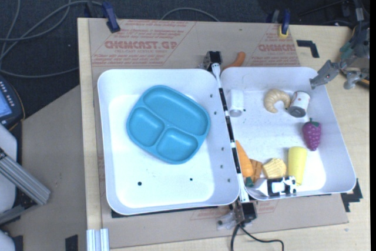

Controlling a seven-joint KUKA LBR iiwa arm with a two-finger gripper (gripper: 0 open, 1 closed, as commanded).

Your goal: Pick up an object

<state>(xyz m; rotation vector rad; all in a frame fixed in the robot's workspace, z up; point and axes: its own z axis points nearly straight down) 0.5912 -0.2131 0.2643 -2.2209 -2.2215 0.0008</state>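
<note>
The right bin holds several small items: a tan croissant, a small white can with a red end, a purple grape bunch, a yellow piece, an orange carrot, a tan cracker, a black-and-white toy and a white cup. My gripper hangs at the view's right edge, above the bin's far right corner, apart from every item. It holds nothing that I can see.
The left bin holds a blue divided plate. An orange item lies outside the bins at the back, by the black hinge. Blue clamps grip the board's far edge.
</note>
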